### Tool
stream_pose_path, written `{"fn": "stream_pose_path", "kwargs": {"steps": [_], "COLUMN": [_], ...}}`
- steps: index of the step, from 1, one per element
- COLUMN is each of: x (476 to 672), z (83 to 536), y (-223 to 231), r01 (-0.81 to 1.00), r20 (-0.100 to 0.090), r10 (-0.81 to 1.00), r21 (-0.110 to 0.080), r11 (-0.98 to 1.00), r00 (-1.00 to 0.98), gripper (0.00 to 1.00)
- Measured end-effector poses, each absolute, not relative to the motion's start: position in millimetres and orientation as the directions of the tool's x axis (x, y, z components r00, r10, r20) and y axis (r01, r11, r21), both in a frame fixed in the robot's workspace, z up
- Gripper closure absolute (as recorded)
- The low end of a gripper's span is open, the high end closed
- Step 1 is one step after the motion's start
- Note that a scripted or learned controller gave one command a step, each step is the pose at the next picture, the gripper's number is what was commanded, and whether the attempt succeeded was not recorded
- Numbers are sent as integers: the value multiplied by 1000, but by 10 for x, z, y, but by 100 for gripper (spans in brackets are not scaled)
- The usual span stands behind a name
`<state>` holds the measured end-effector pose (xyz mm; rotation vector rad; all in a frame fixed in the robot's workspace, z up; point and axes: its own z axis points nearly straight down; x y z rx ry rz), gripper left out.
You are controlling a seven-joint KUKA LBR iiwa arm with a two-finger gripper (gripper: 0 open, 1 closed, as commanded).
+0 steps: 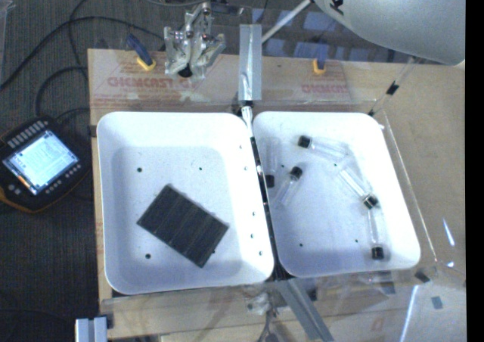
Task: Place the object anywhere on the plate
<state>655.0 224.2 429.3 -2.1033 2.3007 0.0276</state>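
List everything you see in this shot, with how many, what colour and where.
Bins: two, white, side by side on the bench, left and right.
Plate: one, dark ribbed rectangle, lying flat in the left bin.
Tubes: about five, clear with black caps, scattered in the right bin, e.g. and.
Pendant: one, black with a lit screen, on the floor left of the bench.
Clamps: two, orange, at the bench's far edge, and.
Cables: several, black, on the floor.
Arm: grey, top right.
Tool: metallic, above the bench's far edge.
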Motion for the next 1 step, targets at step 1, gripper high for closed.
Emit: {"fn": "stream_pose_path", "kwargs": {"steps": [1], "x": [6556], "z": [4393], "y": [2247], "r01": [-996], "r20": [-38], "r10": [-995], "r21": [-4], "r11": [93], "r00": [-92], "gripper": [100]}}
